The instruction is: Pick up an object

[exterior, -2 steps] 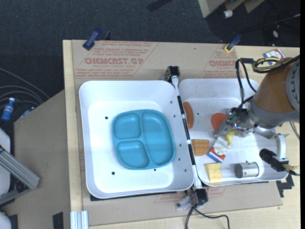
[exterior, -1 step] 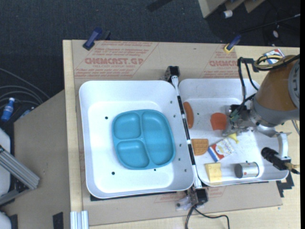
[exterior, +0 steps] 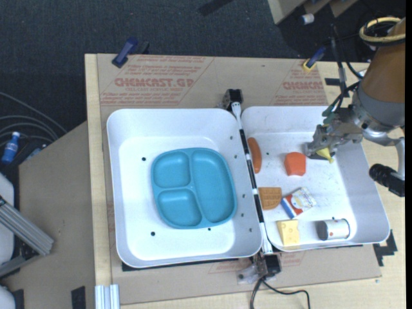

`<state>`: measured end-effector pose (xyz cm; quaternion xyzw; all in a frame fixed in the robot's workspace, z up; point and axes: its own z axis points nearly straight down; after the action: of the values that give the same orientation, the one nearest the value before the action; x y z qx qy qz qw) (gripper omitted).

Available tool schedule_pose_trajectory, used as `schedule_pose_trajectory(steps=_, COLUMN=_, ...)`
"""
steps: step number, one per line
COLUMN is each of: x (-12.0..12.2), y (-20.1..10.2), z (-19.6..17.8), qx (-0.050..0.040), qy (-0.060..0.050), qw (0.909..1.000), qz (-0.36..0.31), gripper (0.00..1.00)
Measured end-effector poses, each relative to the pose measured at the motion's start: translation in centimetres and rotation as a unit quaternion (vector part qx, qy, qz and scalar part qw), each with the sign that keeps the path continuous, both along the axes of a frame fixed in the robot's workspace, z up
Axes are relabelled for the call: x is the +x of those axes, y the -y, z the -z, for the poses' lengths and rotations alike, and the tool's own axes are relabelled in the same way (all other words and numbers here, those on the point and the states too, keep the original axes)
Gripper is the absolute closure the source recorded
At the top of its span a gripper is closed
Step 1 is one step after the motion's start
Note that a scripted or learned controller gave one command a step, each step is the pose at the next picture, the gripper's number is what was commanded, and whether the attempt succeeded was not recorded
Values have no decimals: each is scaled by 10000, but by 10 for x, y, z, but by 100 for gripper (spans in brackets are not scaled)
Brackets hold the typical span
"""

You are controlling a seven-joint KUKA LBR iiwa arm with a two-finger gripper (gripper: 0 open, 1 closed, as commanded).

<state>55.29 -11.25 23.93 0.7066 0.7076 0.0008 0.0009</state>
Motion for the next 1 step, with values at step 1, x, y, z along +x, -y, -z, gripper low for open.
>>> schedule_pose_trajectory(steps=1, x=-14, y=-37, z=-19, qx=6, qy=-18, qw=10000, qz=1, gripper=100)
